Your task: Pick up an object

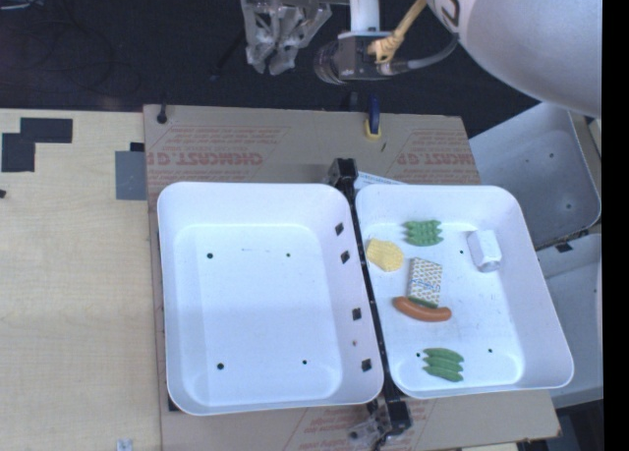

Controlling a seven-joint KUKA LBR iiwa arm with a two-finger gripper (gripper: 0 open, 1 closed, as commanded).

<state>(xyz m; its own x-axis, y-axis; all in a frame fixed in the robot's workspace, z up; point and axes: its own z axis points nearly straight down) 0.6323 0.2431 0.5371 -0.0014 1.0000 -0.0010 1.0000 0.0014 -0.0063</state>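
Gripper (283,46) hangs far above the bins, nothing in it; can't tell if fingers are open. You'd do best to drop on the hot dog (423,310) in the right bin (545,341), w/ room around it.

Two white bins (256,205) sit side by side on brown cardboard (295,149).

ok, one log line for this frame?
gripper: high, behind bins, holding nothing | right bin: sausage, two green pods, yellow piece, packet, white cylinder | pick: not started
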